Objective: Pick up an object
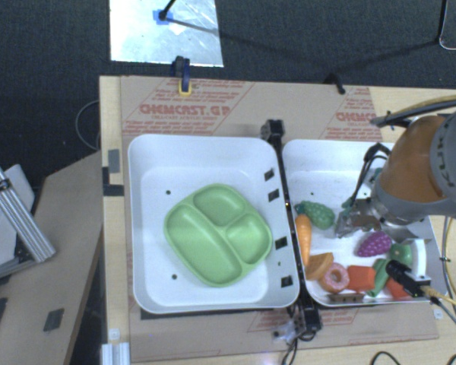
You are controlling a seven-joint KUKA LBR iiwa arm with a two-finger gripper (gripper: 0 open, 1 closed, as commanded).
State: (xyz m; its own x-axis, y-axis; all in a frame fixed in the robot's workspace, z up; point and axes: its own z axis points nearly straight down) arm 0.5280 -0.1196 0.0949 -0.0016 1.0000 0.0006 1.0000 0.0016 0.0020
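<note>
Bench: brown board [235, 101] with red print under two white bins, dark floor around it, shiny sheet [166, 21] upper left of frame.
Left bin [148, 166]: centre of frame, holds a green divided plate [216, 234] tilted on the floor of the bin. You have bare white margin on all sides of the plate, widest along the top.
Right bin [319, 166]: right of centre. Upper half is bare; toys crowd the lower half up to the bottom rim.
Toys: green bumpy piece [318, 214], orange carrot [303, 238] along the divider, pink donut [336, 278], red block [361, 277], purple grapes [374, 242].
Gripper [353, 223]: low in the right bin, between the green piece and the grapes, just beside both. You cannot tell finger spread or a hold from this angle.
Arm [429, 169]: enters from the right edge, overhanging the bin's right wall.
</note>
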